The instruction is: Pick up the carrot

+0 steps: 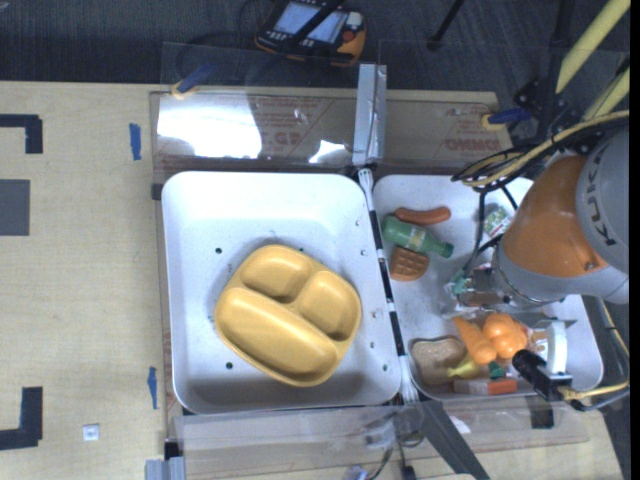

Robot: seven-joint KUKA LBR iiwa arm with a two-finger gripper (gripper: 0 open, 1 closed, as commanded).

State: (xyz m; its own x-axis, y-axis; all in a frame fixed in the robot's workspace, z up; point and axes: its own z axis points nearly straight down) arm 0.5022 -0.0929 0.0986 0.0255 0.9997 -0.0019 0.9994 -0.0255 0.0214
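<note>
toys crowd the carrot [473, 339] closely; right bin's [585, 360] far middle lies open.

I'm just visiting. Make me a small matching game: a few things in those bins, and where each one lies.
Things:
1. yellow tray
2. sausage
3. green bottle
4. slice of bread

Places:
A. far end of the right bin
B. near end of the right bin
C. left bin
D. just below the sausage

Pairs: 1-C, 2-A, 3-D, 4-B
</note>
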